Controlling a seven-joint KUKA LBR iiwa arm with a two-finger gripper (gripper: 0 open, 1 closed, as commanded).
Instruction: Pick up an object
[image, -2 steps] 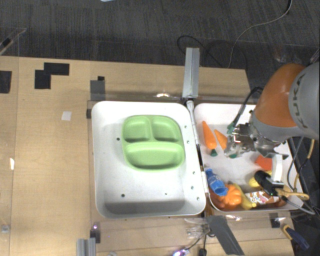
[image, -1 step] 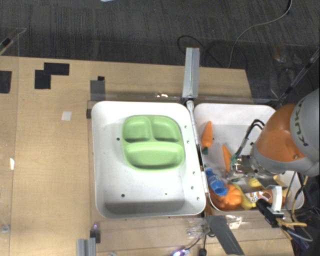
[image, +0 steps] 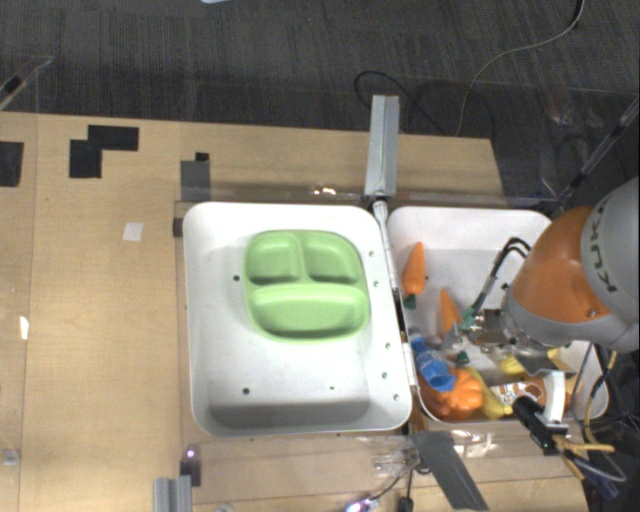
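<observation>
Low in the right bin (image: 470, 235), the gripper (image: 468, 338) hovers among toys, its grip state unclear

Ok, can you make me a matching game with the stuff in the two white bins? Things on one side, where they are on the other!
Things:
1. green tray
2. carrot
3. blue toy
4. gripper

Places:
A. near the front of the right bin, beside an orange toy
B. low over the middle of the right bin
C. in the left bin
D. in the right bin, close to the divider between the bins

Pairs: 1-C, 2-D, 3-A, 4-B
</observation>
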